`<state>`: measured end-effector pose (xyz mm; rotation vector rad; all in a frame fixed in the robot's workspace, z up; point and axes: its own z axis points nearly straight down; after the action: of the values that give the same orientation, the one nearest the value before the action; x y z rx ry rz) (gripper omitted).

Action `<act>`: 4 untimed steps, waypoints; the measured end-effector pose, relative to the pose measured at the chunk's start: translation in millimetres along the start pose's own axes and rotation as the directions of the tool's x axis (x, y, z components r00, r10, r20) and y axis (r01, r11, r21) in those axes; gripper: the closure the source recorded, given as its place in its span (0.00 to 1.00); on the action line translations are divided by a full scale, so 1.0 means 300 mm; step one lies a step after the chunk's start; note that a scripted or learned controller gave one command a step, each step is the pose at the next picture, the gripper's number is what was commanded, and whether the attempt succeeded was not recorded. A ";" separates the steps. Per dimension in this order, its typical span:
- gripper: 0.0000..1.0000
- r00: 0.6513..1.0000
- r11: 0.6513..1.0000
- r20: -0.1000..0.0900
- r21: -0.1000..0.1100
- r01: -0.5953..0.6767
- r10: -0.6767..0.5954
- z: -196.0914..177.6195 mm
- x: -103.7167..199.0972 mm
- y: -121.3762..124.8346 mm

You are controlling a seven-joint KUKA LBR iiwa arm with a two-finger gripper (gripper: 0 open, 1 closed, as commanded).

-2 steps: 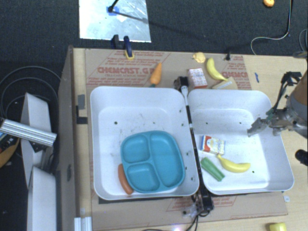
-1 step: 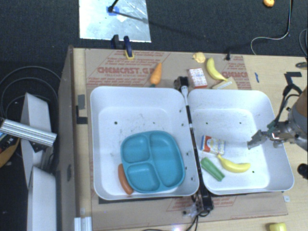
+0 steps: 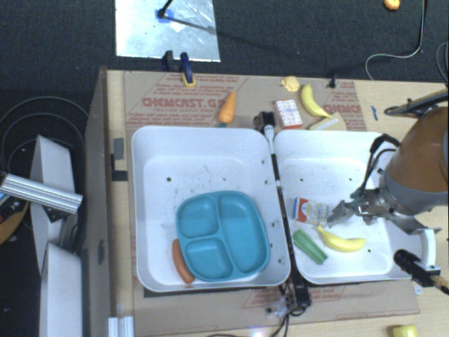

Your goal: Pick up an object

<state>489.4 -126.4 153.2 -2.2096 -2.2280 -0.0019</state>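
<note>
Banana and green block lie low in the right bin

Yellow banana [image 3: 342, 241] lies at five o'clock in the right bin [image 3: 319, 153], green block [image 3: 309, 246] just beside it, packet [image 3: 310, 210] above. Jaws [image 3: 337, 213] hover over the banana's stem end; how far apart they stand, I cannot tell. Likely light, smooth plastic; take the curved middle. Blue tray [image 3: 222, 235] fills the left bin [image 3: 203, 153].

A robotics lab, this: cardboard-topped bench [image 3: 210, 97], two white bins [image 3: 203, 153], toy food, cables [image 3: 414, 41] trailing over dark carpet [image 3: 56, 34], aluminium framing [image 3: 38, 192].
</note>
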 end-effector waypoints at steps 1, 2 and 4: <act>0.00 1.000 1.000 0.001 -0.002 -0.002 0.002 0.227 0.149 -0.007; 1.00 1.000 1.000 0.002 -0.011 -0.004 0.004 0.177 0.142 0.003; 0.00 1.000 1.000 0.003 -0.001 -0.008 0.008 0.232 0.118 -0.009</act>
<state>486.2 -90.8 83.6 -2.2205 -2.2209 0.0007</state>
